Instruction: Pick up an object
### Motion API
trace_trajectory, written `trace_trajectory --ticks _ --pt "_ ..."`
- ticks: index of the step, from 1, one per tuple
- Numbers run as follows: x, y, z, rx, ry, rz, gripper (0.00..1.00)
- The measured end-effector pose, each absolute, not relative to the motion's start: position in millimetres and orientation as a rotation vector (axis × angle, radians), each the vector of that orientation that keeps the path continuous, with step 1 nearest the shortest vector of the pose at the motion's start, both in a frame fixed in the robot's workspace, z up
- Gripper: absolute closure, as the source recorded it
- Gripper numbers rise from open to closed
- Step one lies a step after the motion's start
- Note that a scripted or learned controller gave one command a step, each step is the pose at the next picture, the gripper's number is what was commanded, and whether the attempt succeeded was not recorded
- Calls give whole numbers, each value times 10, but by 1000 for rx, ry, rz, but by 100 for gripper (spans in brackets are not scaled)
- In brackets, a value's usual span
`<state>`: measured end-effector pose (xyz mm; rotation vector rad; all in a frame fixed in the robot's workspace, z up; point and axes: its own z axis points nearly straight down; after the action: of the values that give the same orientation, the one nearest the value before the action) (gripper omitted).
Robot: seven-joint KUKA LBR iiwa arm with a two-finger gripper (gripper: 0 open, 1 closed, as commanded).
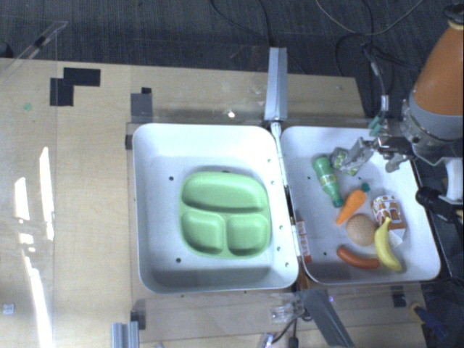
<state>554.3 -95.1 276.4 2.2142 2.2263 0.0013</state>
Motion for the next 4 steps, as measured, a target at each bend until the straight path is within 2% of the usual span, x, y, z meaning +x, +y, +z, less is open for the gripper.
trace_trajectory --ticks 1,2,3,4 --pt "5406 -915 1802 2213 2230 1 0" --pt "5639 -1257 1111 2074 2328 21 0" --pt "5417 -1524 897 1976 2427 9 0" --pt "5440 -1500 1011 1972 2428 16 100"
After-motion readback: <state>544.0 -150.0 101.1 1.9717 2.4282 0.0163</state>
